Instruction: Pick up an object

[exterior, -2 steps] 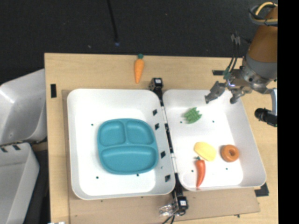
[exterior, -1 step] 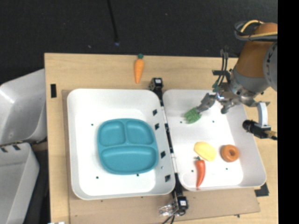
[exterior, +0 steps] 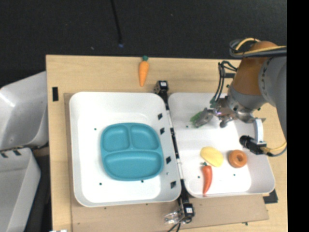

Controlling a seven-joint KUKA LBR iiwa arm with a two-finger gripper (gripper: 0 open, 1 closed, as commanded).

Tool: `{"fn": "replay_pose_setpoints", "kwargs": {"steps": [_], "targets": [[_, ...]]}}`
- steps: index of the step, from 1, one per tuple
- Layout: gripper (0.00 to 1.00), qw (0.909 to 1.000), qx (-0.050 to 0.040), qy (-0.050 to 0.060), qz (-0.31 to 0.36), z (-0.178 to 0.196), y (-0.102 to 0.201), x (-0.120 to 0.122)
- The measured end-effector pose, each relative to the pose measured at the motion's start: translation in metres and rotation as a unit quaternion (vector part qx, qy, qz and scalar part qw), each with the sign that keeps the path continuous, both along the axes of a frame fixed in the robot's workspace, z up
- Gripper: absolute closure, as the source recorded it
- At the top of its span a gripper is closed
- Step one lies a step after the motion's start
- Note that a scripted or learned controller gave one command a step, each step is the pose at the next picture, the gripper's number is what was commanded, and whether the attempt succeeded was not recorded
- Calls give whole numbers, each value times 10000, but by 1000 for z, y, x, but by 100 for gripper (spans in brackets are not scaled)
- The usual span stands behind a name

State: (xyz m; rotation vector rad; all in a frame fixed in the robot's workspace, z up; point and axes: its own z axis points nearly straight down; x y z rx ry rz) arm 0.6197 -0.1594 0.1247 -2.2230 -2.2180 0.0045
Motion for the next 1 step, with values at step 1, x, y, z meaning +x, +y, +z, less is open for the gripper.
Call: {"fn": "replay_pose_setpoints", "kwargs": {"steps": [1], "targets": [[0, 10000, -3, -7, -14, -25, -1, 0]]}}
